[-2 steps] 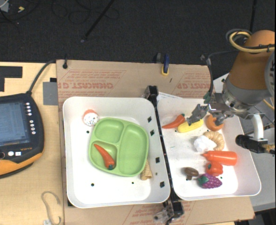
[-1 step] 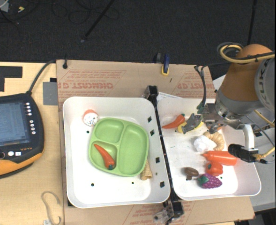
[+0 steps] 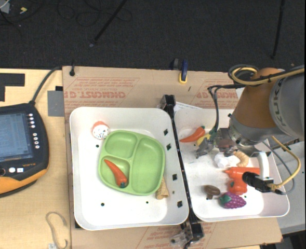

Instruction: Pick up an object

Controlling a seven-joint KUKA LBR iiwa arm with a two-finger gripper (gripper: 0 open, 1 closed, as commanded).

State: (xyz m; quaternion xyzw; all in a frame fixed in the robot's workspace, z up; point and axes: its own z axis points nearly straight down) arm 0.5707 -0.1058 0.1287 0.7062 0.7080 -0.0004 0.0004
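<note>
— Lowest in frame, what sits in the right bin (image 3: 277, 209)?

— Purple grapes (image 3: 234, 201), a brown piece (image 3: 211, 191) beside them, and an orange toy drill (image 3: 241, 176) just above. An orange carrot (image 3: 194, 135) lies near the bin's upper left.

— And the gripper (image 3: 215, 145)?

— It hangs low over the bin's middle, just right of the carrot; how it is set is hidden. Nothing looks lifted. I judge this the reach; next comes closing squarely on one item.

— Left bin (image 3: 82, 191)?

— A green divided plate (image 3: 133, 162) holding a red chili (image 3: 116, 173).

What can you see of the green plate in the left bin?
The green plate is a rounded, plastic-looking tray split by raised ridges into three compartments. It lies flat, right side up, in the left bin, toward its right side. A red chili pepper toy lies in its lower-left compartment. A tan object lies against its lower-right edge.
</note>
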